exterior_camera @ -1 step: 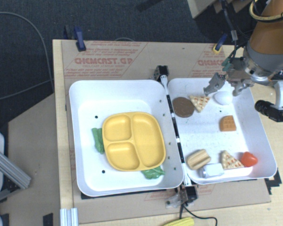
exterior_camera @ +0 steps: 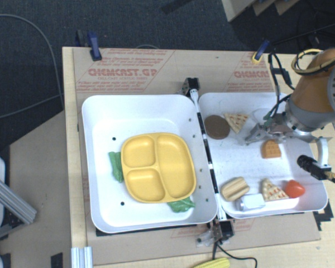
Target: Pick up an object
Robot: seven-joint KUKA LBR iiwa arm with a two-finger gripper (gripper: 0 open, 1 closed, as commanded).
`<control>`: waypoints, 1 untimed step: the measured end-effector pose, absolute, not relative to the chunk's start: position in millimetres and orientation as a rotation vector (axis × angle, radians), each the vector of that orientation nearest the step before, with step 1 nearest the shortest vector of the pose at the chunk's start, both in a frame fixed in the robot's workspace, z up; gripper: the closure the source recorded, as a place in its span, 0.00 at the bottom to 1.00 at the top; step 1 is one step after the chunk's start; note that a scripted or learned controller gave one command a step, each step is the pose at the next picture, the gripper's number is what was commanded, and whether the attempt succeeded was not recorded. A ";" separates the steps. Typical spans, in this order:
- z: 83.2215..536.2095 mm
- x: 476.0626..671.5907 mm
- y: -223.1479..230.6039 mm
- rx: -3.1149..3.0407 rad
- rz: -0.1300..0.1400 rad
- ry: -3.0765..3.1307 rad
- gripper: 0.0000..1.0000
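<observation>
Overhead, the grey two-finger gripper (exterior_camera: pixel 261 133) hangs in the right white bin (exterior_camera: pixel 318 202), fingers spread apart and gripping nothing, with the small orange toast-like block (exterior_camera: pixel 271 149) just beside it at five o'clock and the round brown patty (exterior_camera: pixel 216 127) at nine.

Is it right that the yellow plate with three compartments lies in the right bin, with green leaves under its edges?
Not quite. The camera view shows the yellow plate in the left bin, not the right one. The green leaves under its edges are correct.
</observation>
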State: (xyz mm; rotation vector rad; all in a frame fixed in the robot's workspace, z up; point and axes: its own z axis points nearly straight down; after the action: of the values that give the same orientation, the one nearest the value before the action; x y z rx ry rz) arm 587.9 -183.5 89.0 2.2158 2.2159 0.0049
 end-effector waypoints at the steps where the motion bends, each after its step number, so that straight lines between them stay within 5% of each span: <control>1: 90.3 561.7 -168.6 2.209 0.010 2.209 0.00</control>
State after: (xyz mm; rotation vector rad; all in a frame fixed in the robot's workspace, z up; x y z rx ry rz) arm 561.7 -168.6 90.3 2.2091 2.2090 0.0098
